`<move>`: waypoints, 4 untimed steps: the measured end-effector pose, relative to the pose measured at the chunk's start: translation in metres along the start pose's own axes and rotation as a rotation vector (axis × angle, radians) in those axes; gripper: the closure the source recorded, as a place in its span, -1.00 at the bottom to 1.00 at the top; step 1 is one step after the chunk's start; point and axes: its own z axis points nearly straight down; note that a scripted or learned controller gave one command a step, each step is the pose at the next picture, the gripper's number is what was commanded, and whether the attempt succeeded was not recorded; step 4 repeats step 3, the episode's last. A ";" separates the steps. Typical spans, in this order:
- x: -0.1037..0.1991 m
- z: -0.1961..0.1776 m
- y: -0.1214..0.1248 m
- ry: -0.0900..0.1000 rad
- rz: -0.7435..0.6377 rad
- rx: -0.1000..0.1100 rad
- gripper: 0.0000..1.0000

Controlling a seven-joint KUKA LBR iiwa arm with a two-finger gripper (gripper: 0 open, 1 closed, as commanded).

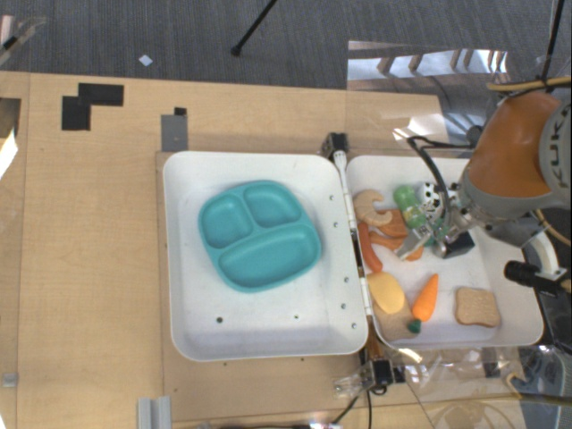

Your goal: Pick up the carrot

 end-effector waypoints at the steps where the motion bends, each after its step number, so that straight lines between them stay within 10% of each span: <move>1: 0.031 0.048 -0.057 -0.010 0.180 -0.021 -1.00; 2: 0.031 0.039 -0.053 -0.008 0.174 -0.023 1.00; 3: 0.120 -0.048 -0.013 0.001 0.085 -0.009 1.00; 4: 0.120 -0.048 -0.013 0.001 0.085 -0.009 1.00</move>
